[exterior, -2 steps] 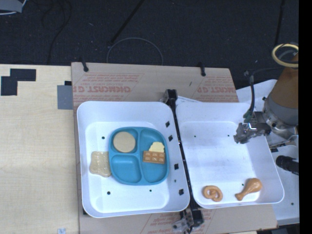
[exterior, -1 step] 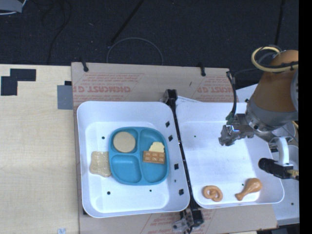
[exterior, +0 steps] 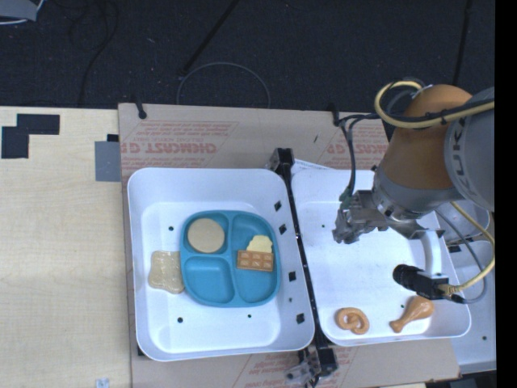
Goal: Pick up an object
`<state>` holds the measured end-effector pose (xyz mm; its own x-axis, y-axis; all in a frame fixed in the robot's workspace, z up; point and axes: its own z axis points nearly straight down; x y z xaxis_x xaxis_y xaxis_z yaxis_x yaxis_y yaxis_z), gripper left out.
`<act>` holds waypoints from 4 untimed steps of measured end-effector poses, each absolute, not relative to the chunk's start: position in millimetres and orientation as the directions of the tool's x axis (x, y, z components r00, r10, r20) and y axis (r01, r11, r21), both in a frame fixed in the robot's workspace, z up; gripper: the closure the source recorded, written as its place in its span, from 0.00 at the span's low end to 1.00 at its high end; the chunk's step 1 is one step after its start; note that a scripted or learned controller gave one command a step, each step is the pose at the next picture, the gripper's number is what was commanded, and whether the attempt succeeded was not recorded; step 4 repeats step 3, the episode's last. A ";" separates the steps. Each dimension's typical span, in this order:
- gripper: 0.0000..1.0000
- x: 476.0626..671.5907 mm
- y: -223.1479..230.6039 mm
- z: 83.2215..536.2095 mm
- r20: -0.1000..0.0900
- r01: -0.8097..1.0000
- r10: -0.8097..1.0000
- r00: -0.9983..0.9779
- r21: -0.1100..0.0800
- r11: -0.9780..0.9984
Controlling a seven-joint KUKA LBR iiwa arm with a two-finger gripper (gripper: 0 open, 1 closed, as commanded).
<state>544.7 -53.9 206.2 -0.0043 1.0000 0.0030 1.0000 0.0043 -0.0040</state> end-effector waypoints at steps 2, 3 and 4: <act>1.00 544.9 57.5 229.4 0.001 1.000 1.000 -0.004 -0.003 0.004; 1.00 547.6 110.3 236.8 0.001 1.000 1.000 -0.004 -0.003 0.004; 1.00 547.6 110.3 236.8 0.001 1.000 1.000 -0.004 -0.003 0.004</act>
